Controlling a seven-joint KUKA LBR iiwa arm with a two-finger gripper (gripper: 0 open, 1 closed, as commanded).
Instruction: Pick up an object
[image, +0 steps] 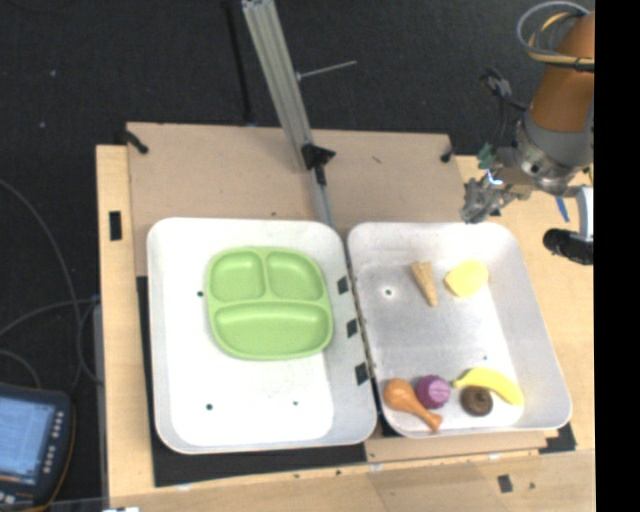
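Objects for picking are gathered in the right bin (520, 290), a shallow white tray with rounded corners and a dull, slightly speckled floor. Toward its far side a tan wedge (425, 282), tapered like a cone, is laid just beside a pale yellow rounded piece (466, 278). Along the near edge four smooth, toy-like items are clustered: an orange pear-shaped piece (410, 399) is set against a purple rounded piece (432, 390), and a dark brown ring (477, 401) is tucked against a curved yellow banana (491, 384). The left bin (180, 400) is occupied by a glossy light green plate (269, 303) moulded into three compartments. Both bins are carried on a flat tan bench (400, 170). The gripper (482, 202) is seen above the far right corner of the right bin, well apart from every object, and whether it is spread or closed cannot be told. A slanted metal pole (285, 95) is mounted behind the bins.
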